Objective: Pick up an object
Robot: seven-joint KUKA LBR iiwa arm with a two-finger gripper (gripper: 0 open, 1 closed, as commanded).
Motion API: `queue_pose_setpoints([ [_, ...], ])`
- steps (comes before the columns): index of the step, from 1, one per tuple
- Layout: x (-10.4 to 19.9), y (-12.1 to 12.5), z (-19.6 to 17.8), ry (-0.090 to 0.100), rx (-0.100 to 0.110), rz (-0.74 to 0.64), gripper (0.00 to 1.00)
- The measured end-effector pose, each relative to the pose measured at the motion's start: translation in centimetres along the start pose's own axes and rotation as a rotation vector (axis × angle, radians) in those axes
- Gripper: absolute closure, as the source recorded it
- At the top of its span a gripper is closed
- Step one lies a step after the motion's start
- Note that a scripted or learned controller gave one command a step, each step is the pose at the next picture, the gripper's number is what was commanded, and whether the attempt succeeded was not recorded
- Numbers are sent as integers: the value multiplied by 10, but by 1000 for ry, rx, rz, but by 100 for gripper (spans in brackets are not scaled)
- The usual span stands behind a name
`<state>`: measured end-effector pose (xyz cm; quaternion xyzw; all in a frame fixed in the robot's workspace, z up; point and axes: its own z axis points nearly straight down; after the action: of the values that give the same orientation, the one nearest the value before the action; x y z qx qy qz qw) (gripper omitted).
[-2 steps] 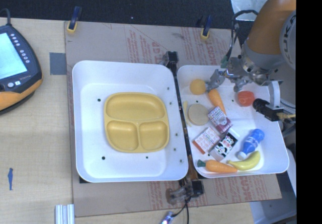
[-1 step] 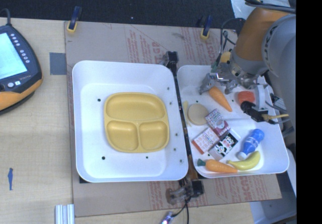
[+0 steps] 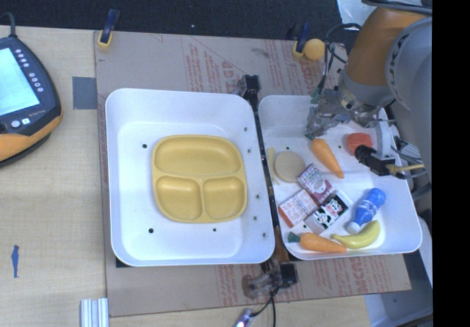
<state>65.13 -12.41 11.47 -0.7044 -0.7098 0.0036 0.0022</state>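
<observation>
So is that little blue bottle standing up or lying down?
Lying down. The blue bottle rests on its side in the right bin, slanted, just above the banana.

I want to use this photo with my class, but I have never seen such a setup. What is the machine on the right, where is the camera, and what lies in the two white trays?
The camera looks down from above at a slant. The grey and orange machine is a robot arm reaching in from the right; its gripper hangs over the right bin, near a carrot. Whether it grips anything cannot be told. That bin also has a second carrot, a banana, a blue bottle, a round biscuit and small packets. The left bin holds a yellow divided plate.
</observation>
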Motion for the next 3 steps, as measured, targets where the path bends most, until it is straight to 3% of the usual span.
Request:
queue_pose_setpoints([
  [1, 0, 0, 0, 0, 0, 0, 0],
  [2, -27, -13, 23, 0, -2, 2, 0],
  [3, -28, -13, 13, 0, -1, 0, 100],
])
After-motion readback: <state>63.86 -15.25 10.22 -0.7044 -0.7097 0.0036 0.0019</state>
